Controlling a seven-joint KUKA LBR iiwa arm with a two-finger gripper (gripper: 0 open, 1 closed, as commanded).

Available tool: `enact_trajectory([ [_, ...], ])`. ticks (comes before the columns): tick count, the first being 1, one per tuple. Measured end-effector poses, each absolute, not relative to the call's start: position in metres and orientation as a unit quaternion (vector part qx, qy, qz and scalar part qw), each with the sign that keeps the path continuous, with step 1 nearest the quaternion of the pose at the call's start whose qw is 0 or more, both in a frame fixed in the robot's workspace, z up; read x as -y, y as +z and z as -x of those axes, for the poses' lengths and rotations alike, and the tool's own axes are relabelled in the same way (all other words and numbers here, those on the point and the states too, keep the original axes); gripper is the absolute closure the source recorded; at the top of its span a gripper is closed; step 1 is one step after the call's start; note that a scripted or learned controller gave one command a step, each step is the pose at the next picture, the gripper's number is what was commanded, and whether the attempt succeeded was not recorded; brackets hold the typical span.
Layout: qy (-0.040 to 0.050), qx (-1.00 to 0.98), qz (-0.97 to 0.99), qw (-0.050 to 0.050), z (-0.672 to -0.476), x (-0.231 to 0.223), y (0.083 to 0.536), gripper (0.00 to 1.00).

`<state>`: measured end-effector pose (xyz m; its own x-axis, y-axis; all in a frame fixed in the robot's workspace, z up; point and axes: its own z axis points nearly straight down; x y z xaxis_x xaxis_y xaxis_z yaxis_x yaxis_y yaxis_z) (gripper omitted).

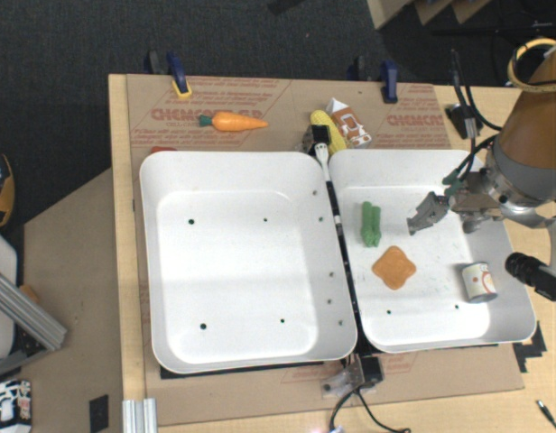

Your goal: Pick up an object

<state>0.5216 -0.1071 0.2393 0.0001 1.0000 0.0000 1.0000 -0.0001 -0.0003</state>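
Observation:
In the right bin (pixel 413 174) lie a green block (pixel 371 224), an orange waffle-like piece (pixel 393 267) and a small white cup-like object (pixel 477 282) on its side. My gripper (pixel 429 214) hangs over the right bin, to the right of the green block and above the orange piece. Its fingers look spread, with nothing between them. The arm reaches in from the right with its orange band at the upper right.
The left bin (pixel 170 174) stands beside the right one. Behind the bins, on the cardboard, lie a toy carrot (pixel 235 123), a yellow banana-like toy (pixel 324 124) and a small brown-and-white packet (pixel 350 126). Two blue clamps hold the board's far edge.

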Motion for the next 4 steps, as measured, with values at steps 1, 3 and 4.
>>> enact_trajectory([
  [1, 0.0020, 0.708, 0.706, 0.005, -0.495, 0.057, 0.181, 0.00],
  [3, -0.0008, 0.707, 0.708, -0.001, -0.488, 0.092, 0.095, 1.00],
  [4, -0.0058, 0.710, 0.704, -0.005, -0.571, 0.039, 0.190, 1.00],
])
